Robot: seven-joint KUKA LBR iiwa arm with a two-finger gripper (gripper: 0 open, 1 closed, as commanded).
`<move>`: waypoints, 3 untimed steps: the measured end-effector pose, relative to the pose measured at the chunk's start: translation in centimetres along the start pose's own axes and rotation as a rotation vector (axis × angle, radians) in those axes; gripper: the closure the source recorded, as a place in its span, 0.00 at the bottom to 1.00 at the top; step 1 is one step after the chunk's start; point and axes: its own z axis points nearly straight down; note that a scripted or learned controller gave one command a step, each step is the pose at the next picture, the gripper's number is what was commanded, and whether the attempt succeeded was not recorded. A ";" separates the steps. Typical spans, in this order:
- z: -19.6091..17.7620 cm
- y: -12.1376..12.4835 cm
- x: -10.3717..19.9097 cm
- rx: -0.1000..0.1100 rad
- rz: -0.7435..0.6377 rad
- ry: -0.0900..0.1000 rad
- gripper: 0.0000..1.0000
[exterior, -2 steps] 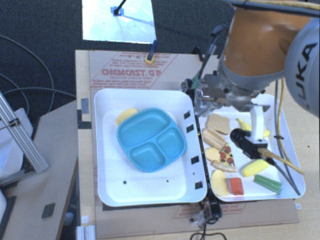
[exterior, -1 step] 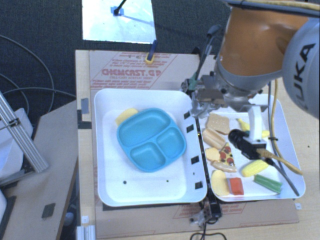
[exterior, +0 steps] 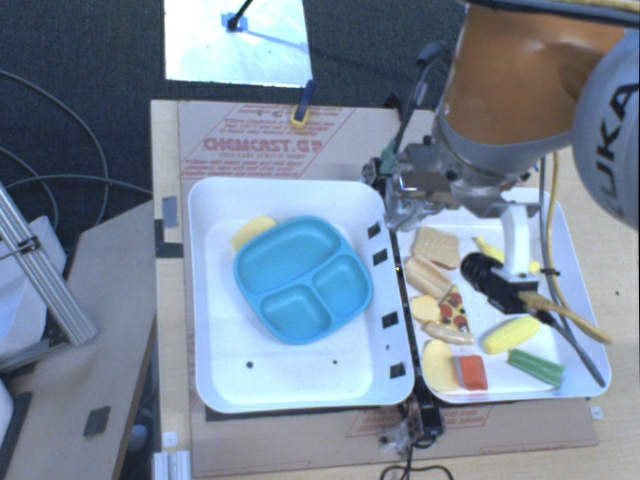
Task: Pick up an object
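The right bin holds about 8 crowded food pieces: an orange block, a green piece, corn and crackers. Crowding risks a multi-item or failed grasp. The left bin holds a blue tray. The gripper hovers at the divider; jaw state cannot be determined.

Fixed overhead slant onto both bins

Even bright light; glare on floor panel; arm perhaps slightly blurred.
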 end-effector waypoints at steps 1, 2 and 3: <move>-1.1 0.1 0.0 -0.002 -0.005 0.000 1.00; 20.0 0.9 -1.5 0.017 0.011 -0.004 1.00; -2.7 -2.9 -3.3 -0.014 0.005 0.003 1.00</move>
